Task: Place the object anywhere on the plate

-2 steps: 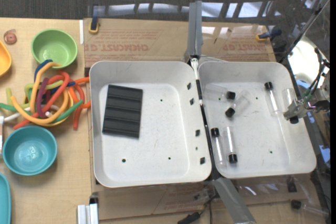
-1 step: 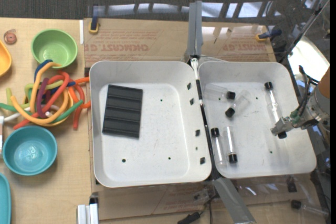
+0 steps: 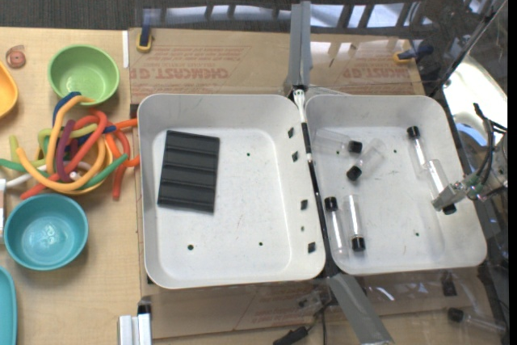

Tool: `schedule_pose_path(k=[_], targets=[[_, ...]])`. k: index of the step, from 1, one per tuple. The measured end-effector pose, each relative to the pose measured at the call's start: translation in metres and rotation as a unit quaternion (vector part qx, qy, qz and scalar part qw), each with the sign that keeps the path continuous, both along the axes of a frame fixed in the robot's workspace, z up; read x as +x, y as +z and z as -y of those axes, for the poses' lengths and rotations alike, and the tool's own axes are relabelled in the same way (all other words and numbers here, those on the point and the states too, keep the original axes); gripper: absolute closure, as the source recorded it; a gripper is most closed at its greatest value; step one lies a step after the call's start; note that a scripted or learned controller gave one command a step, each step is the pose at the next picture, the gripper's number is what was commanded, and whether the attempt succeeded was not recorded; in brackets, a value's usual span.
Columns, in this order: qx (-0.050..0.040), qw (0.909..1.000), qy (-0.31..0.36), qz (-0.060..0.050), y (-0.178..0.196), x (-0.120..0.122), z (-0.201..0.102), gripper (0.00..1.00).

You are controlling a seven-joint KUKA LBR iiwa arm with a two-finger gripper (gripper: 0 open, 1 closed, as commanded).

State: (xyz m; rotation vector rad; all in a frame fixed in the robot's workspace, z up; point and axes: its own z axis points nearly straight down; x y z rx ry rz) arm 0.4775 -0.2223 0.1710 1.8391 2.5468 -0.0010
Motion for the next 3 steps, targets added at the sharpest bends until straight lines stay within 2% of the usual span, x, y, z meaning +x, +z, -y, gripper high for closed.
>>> schedule_pose_path(k=[1,2,3], targets=[[-0.0003,0.9976,0.07,0.0,0.014,0.001,0.0,1.0],[-0.0001,0.9955,0.095,0.0,0.012,0.001,-0.001,1.0],[0.0005,0.9897,0.143,0.0,-0.001,0.0,-0.001,1.0]])
